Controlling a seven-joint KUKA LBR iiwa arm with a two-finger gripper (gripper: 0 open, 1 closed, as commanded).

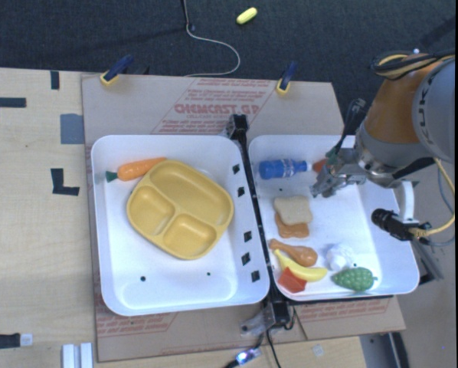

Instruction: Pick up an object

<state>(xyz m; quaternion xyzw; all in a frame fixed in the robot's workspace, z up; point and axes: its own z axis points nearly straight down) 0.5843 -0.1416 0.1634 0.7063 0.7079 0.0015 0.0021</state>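
Note:
My gripper (323, 185) hangs over the back part of the right bin (382, 240), just right of a blue bottle (282, 168) lying on its side. A slice of toast (292, 215) lies a little below and left of the gripper. A small orange piece (319, 165) peeks out behind the gripper. Toward the bin's front lie a chicken drumstick (294, 250), a banana (307, 271), a red piece (291, 281), a white lump (336, 256) and a green bumpy item (355, 279). I see nothing held in the gripper.
The left bin (114, 282) holds a yellow divided plate (181, 208) and a carrot (137, 169) at its back left. A black divider (248, 205) runs between the bins. The arm (401, 121) looms over the right bin's back right corner.

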